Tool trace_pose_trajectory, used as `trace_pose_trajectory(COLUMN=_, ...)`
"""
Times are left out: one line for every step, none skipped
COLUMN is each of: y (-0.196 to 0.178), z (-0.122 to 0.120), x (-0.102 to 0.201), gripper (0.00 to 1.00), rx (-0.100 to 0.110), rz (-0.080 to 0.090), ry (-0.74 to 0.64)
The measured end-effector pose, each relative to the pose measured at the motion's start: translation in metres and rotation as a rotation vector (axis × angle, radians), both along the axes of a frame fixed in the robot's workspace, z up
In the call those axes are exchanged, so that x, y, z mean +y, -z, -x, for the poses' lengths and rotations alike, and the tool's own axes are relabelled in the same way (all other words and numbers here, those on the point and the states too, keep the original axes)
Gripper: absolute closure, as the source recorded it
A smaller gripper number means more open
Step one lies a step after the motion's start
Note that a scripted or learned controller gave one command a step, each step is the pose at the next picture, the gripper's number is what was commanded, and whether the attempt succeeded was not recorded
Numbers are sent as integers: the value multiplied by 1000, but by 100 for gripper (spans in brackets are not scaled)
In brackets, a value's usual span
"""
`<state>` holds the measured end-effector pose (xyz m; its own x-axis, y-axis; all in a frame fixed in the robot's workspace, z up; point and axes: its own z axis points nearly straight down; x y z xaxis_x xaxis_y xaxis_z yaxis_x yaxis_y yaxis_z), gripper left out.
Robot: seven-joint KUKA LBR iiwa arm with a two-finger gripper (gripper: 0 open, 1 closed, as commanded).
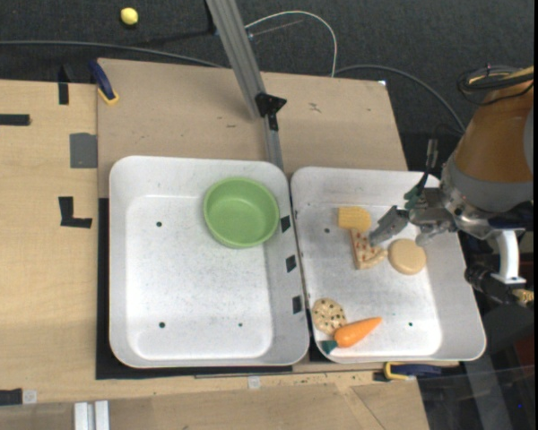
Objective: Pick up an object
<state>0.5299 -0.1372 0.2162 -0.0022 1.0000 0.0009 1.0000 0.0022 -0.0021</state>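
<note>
Reaching in from the right of the frame, the arm's gripper (387, 227) hangs low over the right bin (448, 330), its dark tip just above a pale cracker-like wedge (368, 253); from where I stand I cannot tell whether it is parted or closed, and nothing visibly sits in its grasp. The wedge looks like the likely target, lying in the middle of that bin, just below a small yellow cheese block (354, 217) and touching or nearly touching a tan bun (407, 258) on its right. I would guess these are toy foods: light, stiff plastic or foam, a bit slick, not fragile. The wedge lies flat and thin, so a pinch across its narrow sides seems best, though the bun crowds one flank. The cheese block, boxy and standing clear, might be the easier grab. Lower left in the same bin sit a round speckled cookie (328, 313) and an orange carrot (357, 331), close together near the rim. The left bin (161, 330) holds a single green bowl (241, 211) in its upper right corner, upright and with nothing in it that I can see.
</note>
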Motion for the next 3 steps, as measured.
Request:
trace_pose_trajectory(y=0, z=0, x=0, gripper=0, rx=0, rz=0, ry=0)
trace_pose_trajectory(y=61, z=-7, x=0, gripper=0, rx=5, rz=0, ry=1)
trace_pose_trajectory(y=123, z=-11, x=-1, gripper=0, rx=6, rz=0, ry=1)
